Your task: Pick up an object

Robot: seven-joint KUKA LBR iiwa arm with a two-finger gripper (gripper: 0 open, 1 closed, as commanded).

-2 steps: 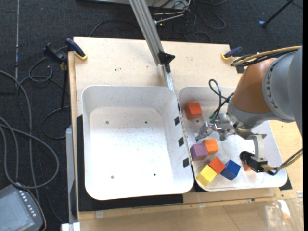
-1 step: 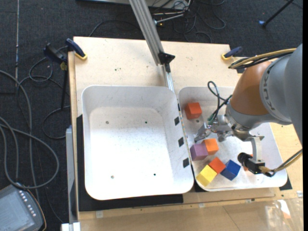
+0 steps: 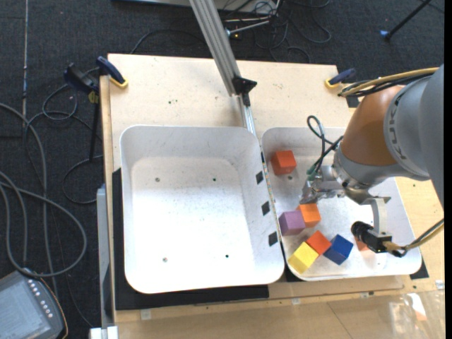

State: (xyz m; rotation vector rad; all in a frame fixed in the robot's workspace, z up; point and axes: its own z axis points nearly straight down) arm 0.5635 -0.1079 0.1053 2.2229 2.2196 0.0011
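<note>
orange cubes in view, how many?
3: one at the right bin's far left, one by the gripper at, one near front. Arm may hide more.

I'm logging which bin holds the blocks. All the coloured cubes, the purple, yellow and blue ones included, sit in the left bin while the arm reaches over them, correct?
Not quite. The camera view shows the purple cube, yellow cube and blue cube in the right bin, with the orange ones. The arm does reach over them.
</note>
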